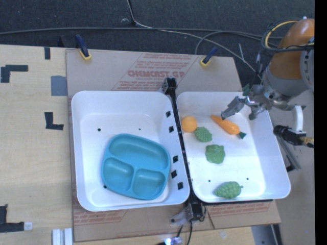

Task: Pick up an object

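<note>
Carrot lies in right bin, upper part, just below-left of gripper. Gripper hovers w/ fingers spread wide, holding nothing. Nearby: orange ball, three green veg pieces. Left bin has blue divided plate.

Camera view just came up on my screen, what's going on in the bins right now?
The grey arm's two-finger gripper hangs over the far side of the right white bin, just above the orange toy carrot, holding nothing. Also there: a small orange ball and three green leafy toy vegetables. The left white bin holds a blue divided plastic plate.
</note>
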